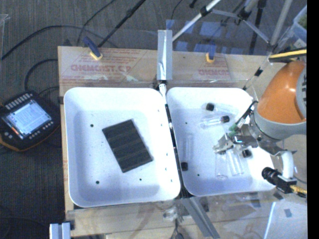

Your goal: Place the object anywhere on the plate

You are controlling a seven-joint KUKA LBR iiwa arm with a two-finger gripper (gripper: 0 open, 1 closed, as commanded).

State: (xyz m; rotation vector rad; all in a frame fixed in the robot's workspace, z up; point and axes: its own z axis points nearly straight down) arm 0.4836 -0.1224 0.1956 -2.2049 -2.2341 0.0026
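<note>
Clear plastic black-capped tubes (215, 119) lie scattered in the right white bin (199, 180) beneath the gripper (227, 144); its grip cannot be told. The dark ridged rectangular plate (127, 145) lies in the left white bin (79, 183).

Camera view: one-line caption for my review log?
Gripper low over clear tubes in right bin; dark plate in left bin.

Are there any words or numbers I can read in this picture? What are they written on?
"CHEMGIST.C..": faded red letters on the board behind the left bin; I am unsure of some letters and the end is blurred.
More red letters on the same board behind the right bin: too blurred to read.
The screen of the handheld controller on the floor at left: lit, but its text is too small to read.
</note>
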